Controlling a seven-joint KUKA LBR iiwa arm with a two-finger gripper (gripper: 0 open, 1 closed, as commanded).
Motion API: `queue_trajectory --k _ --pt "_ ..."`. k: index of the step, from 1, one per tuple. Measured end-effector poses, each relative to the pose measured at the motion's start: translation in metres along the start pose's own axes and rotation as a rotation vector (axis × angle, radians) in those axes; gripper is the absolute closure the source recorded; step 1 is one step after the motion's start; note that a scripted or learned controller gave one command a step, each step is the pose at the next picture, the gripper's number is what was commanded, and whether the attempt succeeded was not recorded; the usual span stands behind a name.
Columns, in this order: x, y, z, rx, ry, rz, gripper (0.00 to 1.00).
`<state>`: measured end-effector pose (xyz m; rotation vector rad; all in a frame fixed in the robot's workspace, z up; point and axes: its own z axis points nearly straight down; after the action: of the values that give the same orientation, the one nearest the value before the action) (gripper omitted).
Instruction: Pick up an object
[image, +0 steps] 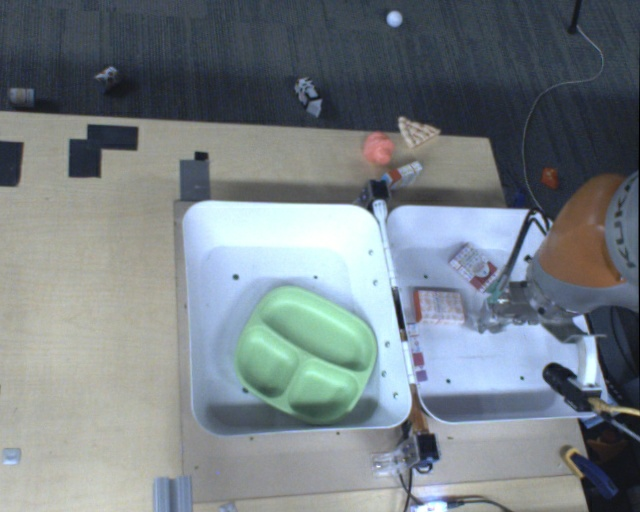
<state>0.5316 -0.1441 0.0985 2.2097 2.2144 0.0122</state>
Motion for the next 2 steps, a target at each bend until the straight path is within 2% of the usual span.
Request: queue_trajectory --k 1,2 --pt "-0.0484 0.0653 -0.0675 0.009 0.002 -0.003 1.00" --pt "-0.0478 0.0648 -0.0667 0.011 0.003 -0.003 0.00"
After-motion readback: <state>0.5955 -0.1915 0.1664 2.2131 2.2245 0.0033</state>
